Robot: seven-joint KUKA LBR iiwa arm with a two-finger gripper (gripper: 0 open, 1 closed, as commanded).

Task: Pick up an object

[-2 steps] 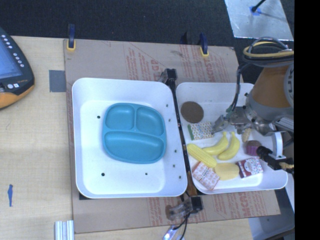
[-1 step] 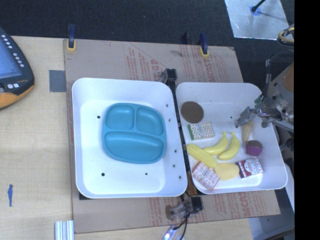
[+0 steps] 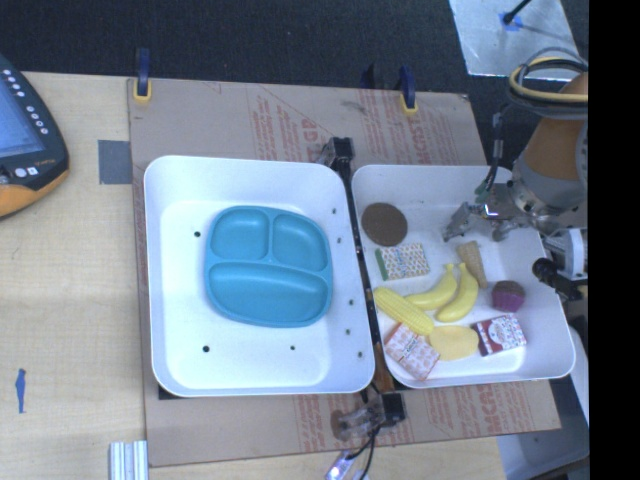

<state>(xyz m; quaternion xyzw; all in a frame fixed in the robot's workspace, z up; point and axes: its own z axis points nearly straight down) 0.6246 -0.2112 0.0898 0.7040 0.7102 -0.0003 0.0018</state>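
Observation:
The right white bin (image 3: 560, 363) holds several small food items: a brown round disc (image 3: 384, 223), a patterned packet (image 3: 403, 261), two yellow bananas (image 3: 450, 290), a corn cob (image 3: 403, 310), a tan block (image 3: 470, 263), a purple lump (image 3: 508, 295), a red carton (image 3: 498, 334), a pale yellow piece (image 3: 453, 343) and a red-and-white packet (image 3: 408, 353). My gripper (image 3: 478, 230) hangs over the bin's upper right part, just above the tan block. It is open, with nothing between its fingers.
The left white bin (image 3: 170, 268) holds a blue divided plate (image 3: 268, 266). A tablet-like device (image 3: 25, 133) lies at the bench's far left. Clamps stand between the bins at the back (image 3: 340, 151) and the front (image 3: 365, 418).

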